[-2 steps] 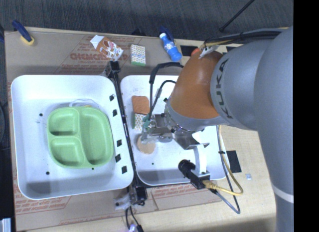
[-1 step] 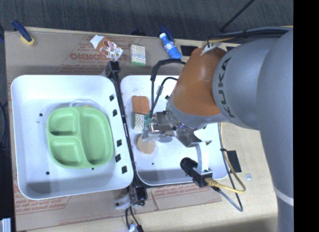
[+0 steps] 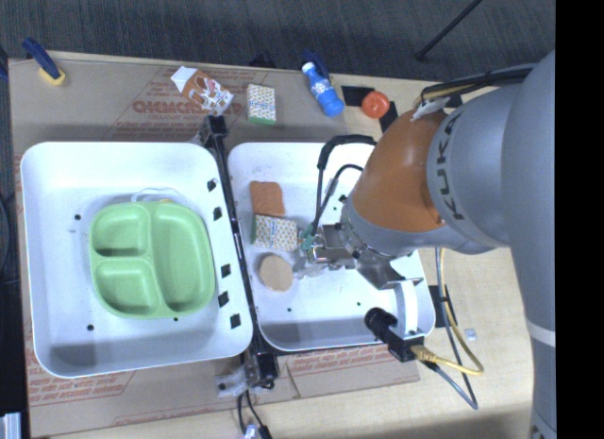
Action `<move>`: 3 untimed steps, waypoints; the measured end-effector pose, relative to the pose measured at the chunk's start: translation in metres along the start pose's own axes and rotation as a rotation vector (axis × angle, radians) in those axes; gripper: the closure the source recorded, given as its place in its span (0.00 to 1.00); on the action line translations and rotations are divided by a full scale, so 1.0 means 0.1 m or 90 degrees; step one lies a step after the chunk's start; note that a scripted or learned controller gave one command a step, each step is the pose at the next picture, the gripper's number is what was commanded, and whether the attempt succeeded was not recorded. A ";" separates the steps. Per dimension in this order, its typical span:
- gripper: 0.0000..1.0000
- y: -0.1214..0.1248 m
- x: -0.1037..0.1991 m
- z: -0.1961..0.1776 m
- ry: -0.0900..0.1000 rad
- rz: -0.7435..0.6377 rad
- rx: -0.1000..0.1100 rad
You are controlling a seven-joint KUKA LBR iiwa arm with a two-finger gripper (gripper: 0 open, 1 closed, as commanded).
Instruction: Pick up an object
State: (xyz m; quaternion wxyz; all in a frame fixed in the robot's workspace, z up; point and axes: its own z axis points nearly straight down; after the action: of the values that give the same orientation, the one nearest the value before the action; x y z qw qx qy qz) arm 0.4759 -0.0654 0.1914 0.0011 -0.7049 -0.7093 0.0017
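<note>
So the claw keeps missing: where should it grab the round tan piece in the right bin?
Probably from straight above, closing across the rim of the round tan piece. It lies flat, and its lower and left sides are free; the patterned packet crowds its top edge.

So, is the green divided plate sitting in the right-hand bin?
No, the green divided plate lies in the left bin.

Arm [image 3: 491,163]: broad grey cylindrical casing, smooth and matte.
Lettering [image 3: 444,182]: dark "KUKA" printed down the grey shell.
Band [image 3: 401,177]: glossy orange ring above the wrist.
Wrist: grey metal fittings beneath the band.
Cables [image 3: 330,168]: thin black loop beside the band; a yellow lead [image 3: 458,363] trailing below.
</note>
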 end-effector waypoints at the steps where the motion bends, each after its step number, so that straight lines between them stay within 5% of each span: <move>1: 1.00 0.00 -0.62 -0.03 0.000 0.002 -0.002; 2: 0.00 0.00 -0.62 -0.03 0.001 0.001 -0.002; 3: 0.00 0.54 -0.40 0.93 0.001 -0.001 -0.003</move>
State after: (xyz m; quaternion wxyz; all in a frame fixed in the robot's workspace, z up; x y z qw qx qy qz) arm 0.5298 -0.1052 0.0986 -0.0001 -0.7045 -0.7097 -0.0002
